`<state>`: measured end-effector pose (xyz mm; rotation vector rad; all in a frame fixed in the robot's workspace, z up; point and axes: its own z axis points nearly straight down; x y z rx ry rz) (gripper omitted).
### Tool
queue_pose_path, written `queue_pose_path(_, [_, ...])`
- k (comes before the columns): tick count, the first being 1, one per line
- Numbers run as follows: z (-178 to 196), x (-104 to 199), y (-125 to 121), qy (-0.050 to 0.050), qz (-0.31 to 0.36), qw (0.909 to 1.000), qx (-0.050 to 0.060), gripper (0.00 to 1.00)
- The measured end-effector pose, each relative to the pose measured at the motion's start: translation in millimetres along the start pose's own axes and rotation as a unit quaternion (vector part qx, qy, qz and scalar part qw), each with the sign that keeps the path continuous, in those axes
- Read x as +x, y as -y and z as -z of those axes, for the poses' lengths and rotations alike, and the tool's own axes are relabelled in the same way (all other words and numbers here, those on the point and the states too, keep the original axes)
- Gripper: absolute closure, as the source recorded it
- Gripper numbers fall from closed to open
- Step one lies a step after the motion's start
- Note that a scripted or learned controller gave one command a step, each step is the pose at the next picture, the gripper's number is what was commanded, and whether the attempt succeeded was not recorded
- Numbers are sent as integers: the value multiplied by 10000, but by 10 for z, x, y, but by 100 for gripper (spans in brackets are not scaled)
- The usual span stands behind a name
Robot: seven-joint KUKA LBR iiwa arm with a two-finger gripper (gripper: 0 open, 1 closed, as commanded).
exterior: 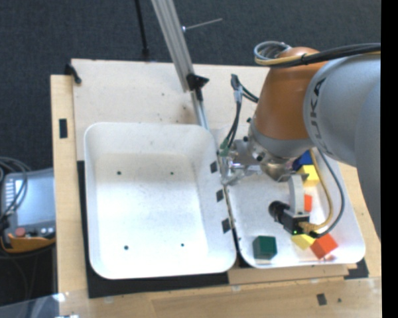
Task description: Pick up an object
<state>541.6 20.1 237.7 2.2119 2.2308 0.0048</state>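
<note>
Probably the easiest thing to pick is the green block (265,246), which lies alone near the front edge of the right bin (348,260), close to the wall shared with the left bin (96,177). It looks like a small, stiff cube, likely light and not fragile. Its flat sides should give a sure hold if it is pinched across two opposite faces. The nearby bin wall may crowd one side, so the faces running parallel to that wall look the safer pair.

The right bin also holds an orange block (326,244) touching a yellow block (303,240) at the front corner. Farther back a second yellow piece (310,173) and a blue piece (306,158) lie partly under the arm (288,108). The left bin shows bare white floor with a few dark specks.

The gripper (265,167) hangs over the back of the right bin, well apart from the green block. Whether it is wide or narrow I cannot tell, since the wrist hides it.
</note>
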Motion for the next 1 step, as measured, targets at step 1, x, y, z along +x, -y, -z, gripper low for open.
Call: queue_pose_path(1, [-80, 492, -86, 6, -5, 10000, 10, 100])
